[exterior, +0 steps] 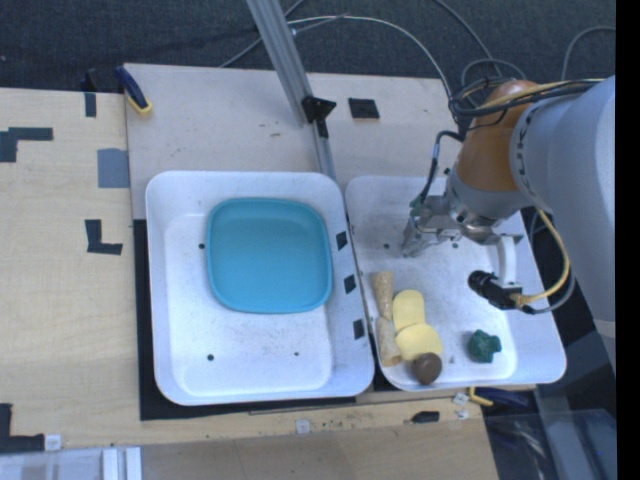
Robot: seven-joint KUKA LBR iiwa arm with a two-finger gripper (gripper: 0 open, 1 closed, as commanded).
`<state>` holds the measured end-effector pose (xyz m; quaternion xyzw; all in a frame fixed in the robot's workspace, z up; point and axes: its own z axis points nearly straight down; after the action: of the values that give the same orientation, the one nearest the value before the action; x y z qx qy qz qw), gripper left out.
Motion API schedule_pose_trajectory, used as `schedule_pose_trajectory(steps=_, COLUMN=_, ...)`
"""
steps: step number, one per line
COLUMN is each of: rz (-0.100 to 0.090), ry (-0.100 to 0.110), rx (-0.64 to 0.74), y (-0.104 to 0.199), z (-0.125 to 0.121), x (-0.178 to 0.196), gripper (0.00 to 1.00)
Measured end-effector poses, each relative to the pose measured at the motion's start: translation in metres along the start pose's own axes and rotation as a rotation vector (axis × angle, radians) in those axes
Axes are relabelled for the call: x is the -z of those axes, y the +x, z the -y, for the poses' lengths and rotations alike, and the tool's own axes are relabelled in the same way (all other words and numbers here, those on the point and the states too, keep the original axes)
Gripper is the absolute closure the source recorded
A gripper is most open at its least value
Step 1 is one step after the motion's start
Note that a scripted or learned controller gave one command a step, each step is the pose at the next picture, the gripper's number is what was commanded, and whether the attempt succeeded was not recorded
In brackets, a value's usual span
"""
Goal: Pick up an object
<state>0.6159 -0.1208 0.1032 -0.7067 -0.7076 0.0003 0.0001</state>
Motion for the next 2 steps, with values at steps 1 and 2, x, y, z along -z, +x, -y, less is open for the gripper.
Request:
schedule_pose_trajectory(steps=1, rz=0.000, ry=-0.005, rx=0.000, y=0.005, z=-0.002, x=0.062, gripper=1.00)
schedule_pose_trajectory(steps=2, rz=0.000, ry=-0.005, rx=0.000, y=0.010, z=-0.010, x=0.120, gripper=1.00)
